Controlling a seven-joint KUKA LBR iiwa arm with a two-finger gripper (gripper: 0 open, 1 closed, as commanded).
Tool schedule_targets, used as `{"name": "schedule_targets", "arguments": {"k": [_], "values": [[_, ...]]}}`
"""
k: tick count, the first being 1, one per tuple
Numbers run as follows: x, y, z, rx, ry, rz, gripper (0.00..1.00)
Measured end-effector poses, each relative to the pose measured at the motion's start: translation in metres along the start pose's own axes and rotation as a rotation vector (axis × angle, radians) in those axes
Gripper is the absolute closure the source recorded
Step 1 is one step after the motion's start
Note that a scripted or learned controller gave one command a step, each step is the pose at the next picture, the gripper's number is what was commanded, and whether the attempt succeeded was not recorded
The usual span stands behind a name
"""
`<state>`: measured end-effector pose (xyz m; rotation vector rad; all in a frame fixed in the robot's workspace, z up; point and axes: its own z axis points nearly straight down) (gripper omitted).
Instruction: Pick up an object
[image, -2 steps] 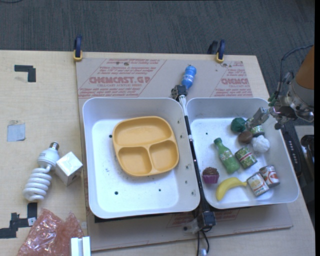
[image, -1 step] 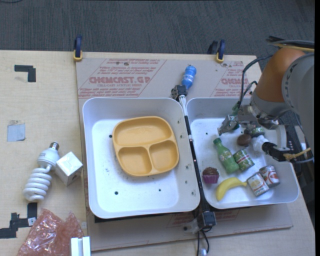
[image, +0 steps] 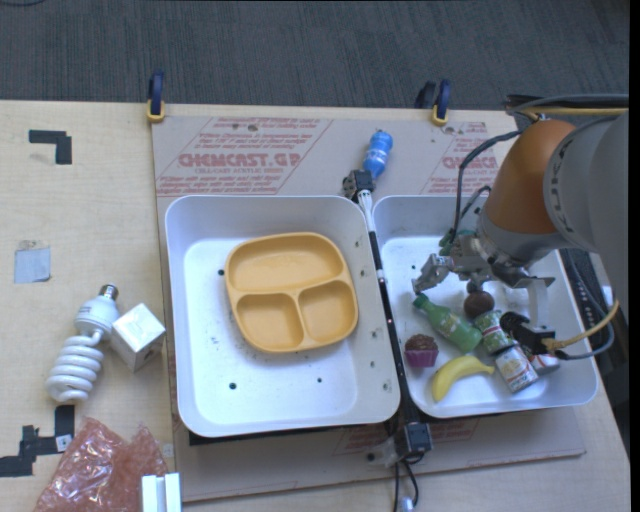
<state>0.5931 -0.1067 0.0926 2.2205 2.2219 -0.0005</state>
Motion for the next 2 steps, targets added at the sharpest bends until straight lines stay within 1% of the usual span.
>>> {"name": "schedule_targets", "arguments": {"k": [1,2], "values": [[-0.0008,0.0009,-0.0106,-0.002,-0.001,0.002,1.00],[-0.0009,0.0009,-0.0105,-0.002,-0.001,0.002,0.00]]}}
